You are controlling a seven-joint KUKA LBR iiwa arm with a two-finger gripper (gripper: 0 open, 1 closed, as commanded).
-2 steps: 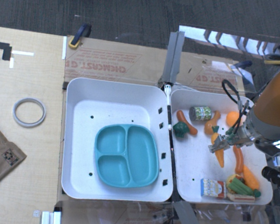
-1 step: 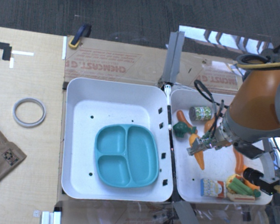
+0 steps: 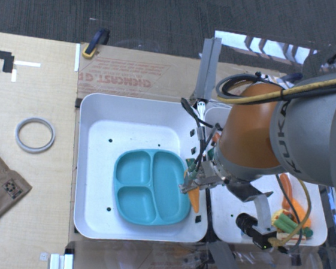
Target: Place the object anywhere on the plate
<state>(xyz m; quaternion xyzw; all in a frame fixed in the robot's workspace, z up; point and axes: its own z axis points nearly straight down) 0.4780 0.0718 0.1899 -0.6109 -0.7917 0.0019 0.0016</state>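
I had the end effector [image 3: 193, 185] low over the divider between the two bins, at the right edge of the teal plate [image 3: 150, 186]. An orange carrot-like object [image 3: 194, 198] hung from its tip, seemingly pinched there, with its lower end just beside the plate rim, not on it.

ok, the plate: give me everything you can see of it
The plate is teal, smooth and plastic-looking, a rounded rectangle with a raised rim and three compartments: one long one on its right, two smaller ones on its left. It lies flat on the floor of the left white bin, turned slightly askew. Its compartments hold nothing. The claw hangs at its right edge with an orange object beneath it, by the rim; whether that touches the plate is unclear.
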